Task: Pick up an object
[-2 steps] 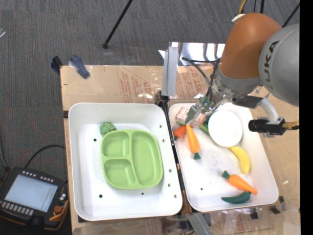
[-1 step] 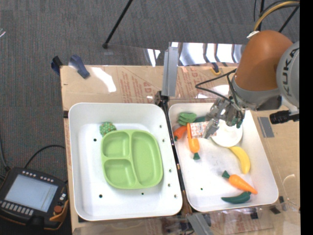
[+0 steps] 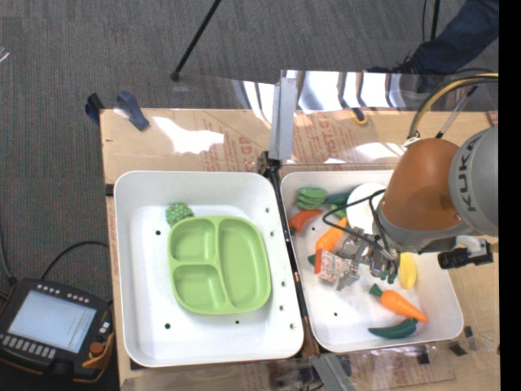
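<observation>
Arm bent low over right bin (image 3: 446,322), gripper (image 3: 346,267) among smooth plastic toy vegetables, jaw state unclear, glossy carrot (image 3: 400,303) nearby

Robot lab: teach pendant (image 3: 53,330), bins (image 3: 130,218).

Evenly bright overhead view, fairly sharp. White glare streaks a clear panel (image 3: 358,88) at upper centre; soft shadows lie inside the bins (image 3: 138,218).

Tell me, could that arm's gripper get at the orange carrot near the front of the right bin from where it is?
Probably yes. The carrot lies in the open on the right bin's floor, with nothing on top of it, and the gripper hangs just beside it in the same bin. A green pod lies close by.
</observation>
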`<control>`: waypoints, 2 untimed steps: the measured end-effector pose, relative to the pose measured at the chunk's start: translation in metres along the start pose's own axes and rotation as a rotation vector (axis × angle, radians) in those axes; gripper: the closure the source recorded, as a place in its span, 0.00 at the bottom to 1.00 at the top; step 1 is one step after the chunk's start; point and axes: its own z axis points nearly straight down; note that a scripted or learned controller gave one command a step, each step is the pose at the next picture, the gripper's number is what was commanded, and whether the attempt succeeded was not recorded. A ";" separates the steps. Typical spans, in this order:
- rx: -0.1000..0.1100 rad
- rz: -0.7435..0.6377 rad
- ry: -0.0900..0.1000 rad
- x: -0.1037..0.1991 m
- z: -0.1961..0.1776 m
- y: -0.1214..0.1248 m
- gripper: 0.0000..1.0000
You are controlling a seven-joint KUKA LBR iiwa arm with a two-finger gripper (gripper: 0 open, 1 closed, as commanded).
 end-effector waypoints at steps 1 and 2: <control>-0.001 0.000 -0.002 -0.001 -0.001 0.000 0.00; -0.002 0.176 -0.004 -0.006 -0.002 0.037 0.00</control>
